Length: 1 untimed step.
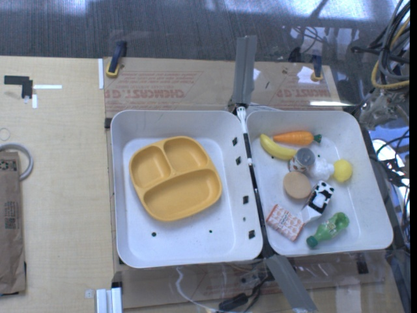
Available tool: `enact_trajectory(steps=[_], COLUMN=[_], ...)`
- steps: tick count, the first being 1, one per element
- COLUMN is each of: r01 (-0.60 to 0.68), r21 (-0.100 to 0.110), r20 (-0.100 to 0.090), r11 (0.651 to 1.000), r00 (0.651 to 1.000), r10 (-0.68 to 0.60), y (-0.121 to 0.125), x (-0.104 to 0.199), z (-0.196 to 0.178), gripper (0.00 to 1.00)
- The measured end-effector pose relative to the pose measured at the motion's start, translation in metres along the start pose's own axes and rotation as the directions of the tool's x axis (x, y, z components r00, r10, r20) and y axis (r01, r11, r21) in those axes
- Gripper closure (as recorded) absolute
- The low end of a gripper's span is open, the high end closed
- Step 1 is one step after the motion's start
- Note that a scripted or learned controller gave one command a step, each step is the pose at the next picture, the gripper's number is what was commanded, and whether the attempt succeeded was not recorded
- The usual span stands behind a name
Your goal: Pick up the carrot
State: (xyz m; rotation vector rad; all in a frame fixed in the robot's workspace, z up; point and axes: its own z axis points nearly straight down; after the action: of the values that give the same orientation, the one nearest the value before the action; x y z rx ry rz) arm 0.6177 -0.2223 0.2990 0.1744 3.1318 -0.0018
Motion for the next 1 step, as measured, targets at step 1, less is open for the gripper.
enact_trajectory(steps=[1], r01=[0.035], r21=[0.0], r20=[0.0], r11=[0.999], r00=[0.999], r10=[-0.035], y=[0.0037], x=[-0.0319], z=[0.0263], gripper=[1.0])
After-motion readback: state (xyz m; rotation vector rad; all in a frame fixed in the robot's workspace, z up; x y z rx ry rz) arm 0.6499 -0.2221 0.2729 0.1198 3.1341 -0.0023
